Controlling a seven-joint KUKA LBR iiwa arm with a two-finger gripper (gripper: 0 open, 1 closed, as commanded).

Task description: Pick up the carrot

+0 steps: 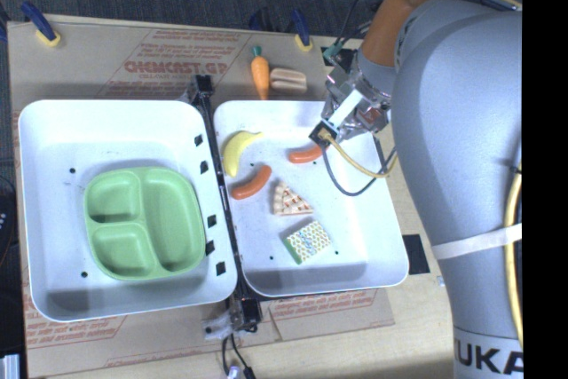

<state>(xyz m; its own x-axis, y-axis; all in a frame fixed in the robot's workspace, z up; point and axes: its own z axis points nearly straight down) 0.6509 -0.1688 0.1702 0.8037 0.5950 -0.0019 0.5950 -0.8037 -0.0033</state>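
The carrot [259,75] lies on the tabletop just behind the right bin [366,222], probably spilled outside it. The hand [348,106] hangs nearby; whether it is open or closed I cannot tell.

orange carrot [259,80], green tray [142,222], yellow banana [235,151]

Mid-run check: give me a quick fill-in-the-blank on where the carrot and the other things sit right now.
1. The carrot lies on the brown ___, outside both bins.
2. The plate in the left bin is coloured ___.
3. Beside the banana, the right bin holds ___ sausages.
Missing words: cardboard; green; two.
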